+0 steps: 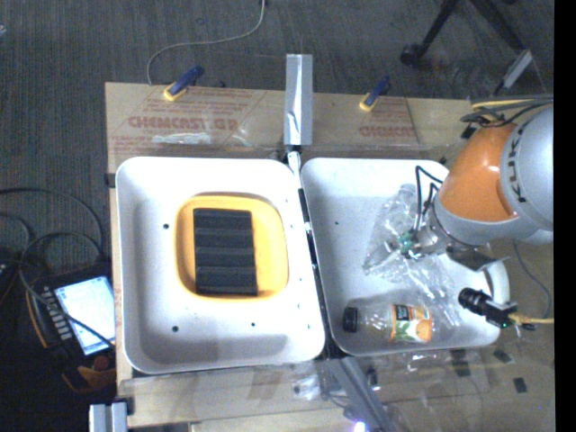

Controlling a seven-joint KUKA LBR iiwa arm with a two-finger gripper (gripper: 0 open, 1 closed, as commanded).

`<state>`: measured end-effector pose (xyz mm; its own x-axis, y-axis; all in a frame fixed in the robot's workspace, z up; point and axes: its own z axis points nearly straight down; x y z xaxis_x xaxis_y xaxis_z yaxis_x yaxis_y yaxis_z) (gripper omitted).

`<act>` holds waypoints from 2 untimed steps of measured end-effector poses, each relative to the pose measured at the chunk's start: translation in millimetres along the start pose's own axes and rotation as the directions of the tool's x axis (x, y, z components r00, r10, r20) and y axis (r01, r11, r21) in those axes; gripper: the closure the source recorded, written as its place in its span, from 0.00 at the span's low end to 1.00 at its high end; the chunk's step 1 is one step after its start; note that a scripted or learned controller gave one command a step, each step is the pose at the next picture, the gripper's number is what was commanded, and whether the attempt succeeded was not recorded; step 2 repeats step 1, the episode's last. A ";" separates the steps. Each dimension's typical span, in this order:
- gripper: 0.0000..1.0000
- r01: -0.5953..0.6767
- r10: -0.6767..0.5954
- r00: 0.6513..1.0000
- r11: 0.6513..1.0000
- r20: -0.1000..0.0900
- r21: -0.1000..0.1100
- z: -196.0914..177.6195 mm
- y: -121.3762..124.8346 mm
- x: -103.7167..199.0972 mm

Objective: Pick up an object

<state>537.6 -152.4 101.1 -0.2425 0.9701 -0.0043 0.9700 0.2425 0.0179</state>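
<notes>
Crinkled clear plastic wrap (pixel 400 237) surrounds our pincer (pixel 416 241), whose state we cannot tell, so we judge the reach step in progress, with the bottle (pixel 396 320) just below it needing a firm closure and lift next.

Blue clamps (pixel 183 82), tablet (pixel 85 306), cables (pixel 54 210)

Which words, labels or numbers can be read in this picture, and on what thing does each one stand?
"CHEMCAST": red print on the clear sheet behind the bins; the letters after it are blurred.
"KU": on the arm; the rest is cut off.
Bottle label: too small to read.
Tablet screen: unreadable.
</notes>
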 end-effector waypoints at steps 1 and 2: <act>1.00 0.059 -0.059 0.998 0.998 -0.004 0.017 -106.3 28.3 36.5; 1.00 0.059 -0.059 0.998 0.998 -0.004 0.017 -106.3 28.3 36.5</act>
